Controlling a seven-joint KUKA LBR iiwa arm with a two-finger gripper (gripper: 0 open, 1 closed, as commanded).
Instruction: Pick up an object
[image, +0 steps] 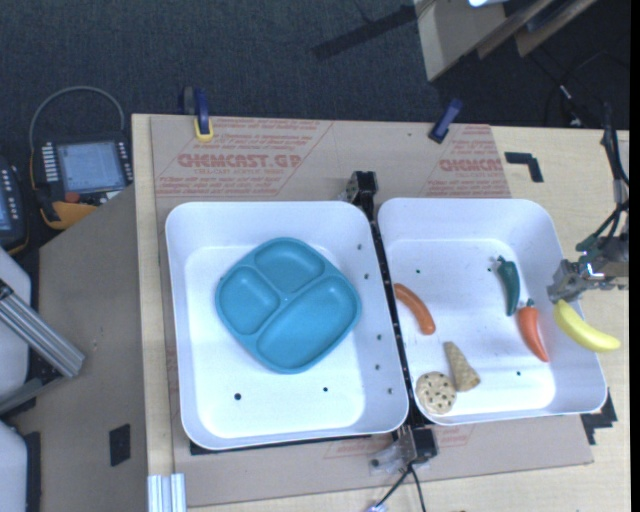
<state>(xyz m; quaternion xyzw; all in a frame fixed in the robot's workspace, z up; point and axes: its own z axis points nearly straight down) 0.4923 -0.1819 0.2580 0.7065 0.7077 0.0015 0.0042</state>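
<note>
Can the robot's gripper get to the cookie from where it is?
Probably yes. The cookie lies uncovered near the right bin's front wall, touching only the cone beside it, so the gripper could likely come down from above.

Robotics lab, teach pendant beside clamped bench, two white bins

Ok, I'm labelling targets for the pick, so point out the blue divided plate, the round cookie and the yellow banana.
Blue divided plastic plate (288, 303): camera view, middle ridge.
Round speckled cookie (436, 392): camera view, centre of its face.
Yellow banana (586, 329): camera view, mid-body, on the right bin's rim.
</note>
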